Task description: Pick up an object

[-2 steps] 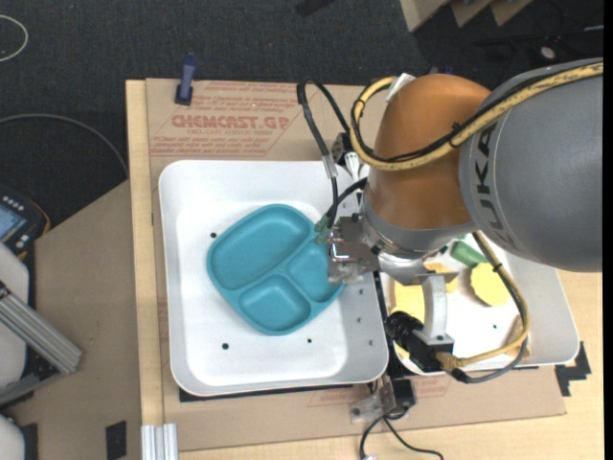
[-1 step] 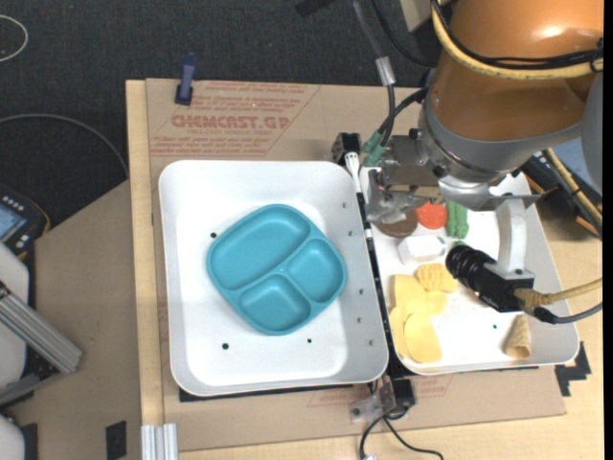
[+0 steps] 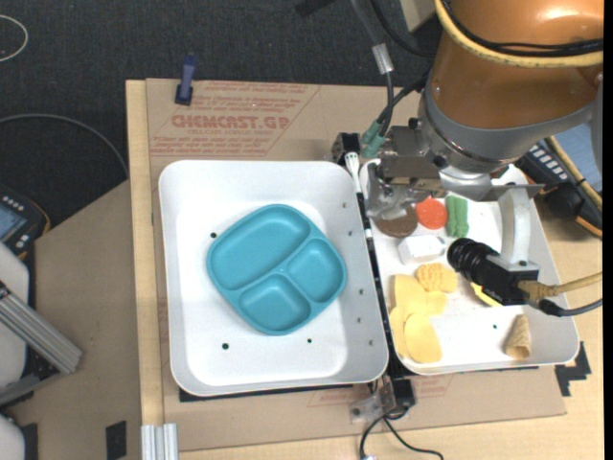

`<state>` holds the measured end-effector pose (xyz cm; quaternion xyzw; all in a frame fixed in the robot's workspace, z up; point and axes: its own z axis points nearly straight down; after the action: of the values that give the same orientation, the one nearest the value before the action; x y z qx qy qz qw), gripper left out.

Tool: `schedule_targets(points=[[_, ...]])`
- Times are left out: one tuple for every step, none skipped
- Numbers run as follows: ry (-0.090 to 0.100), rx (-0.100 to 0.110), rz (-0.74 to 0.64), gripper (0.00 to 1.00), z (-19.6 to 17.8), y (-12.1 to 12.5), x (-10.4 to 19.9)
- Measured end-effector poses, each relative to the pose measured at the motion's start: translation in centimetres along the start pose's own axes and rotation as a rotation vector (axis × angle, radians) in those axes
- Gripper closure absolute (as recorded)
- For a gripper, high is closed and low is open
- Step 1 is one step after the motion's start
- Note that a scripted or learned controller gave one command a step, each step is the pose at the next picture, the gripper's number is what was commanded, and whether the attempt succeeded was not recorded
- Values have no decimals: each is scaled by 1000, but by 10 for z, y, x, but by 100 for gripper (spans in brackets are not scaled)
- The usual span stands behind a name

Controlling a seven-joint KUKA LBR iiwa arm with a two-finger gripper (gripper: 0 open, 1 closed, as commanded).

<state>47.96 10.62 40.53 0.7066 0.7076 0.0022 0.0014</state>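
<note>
Desk [image 3: 239,142]: brown board with red print. The lower print line is cut off by the left bin. A blue clip [image 3: 186,80] sits on its far-left edge.

Left bin [image 3: 182,333]: a blue plate [image 3: 276,268] with three wells lies flat near the middle, turned askew to the bin walls.

Right bin [image 3: 469,338]: the far part is covered by the arm and the far wall is hidden.
- The yellow pieces [image 3: 420,305] lie in a column along the near-left side: one ridged, one flat, one round slice. They overlap, so their edges are hard to separate.
- A white block [image 3: 420,248] sits just beyond them.
- The brown piece [image 3: 394,224] is in the far-left part, just beside the wall shared with the left bin. Its far side is hidden under the tool.
- A red piece [image 3: 431,213] is just right of the brown one. Whether they touch, I cannot tell.
- A green piece [image 3: 458,216] sits just right of the red, its far end under the wrist.
- A tan cone [image 3: 518,335] lies in the near-right corner, well apart from the rest.

Tool [image 3: 386,199]: it points down directly over the brown piece. Contact is unclear. How far it is open cannot be told, as wrist hardware covers it. No piece can be seen in its hold.

Arm [image 3: 517,56]: it comes in from the upper right. The orange band is cut off by the frame. The grey wrist is roughly vertical above the far-left part of the right bin.
</note>
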Motion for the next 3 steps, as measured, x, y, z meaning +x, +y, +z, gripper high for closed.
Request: schedule_targets(points=[[0, 0, 1, 100, -17, 0, -1], [-3, 18, -4, 100, 100, -3, 56], [0, 4, 1, 100, 82, -1, 53]])
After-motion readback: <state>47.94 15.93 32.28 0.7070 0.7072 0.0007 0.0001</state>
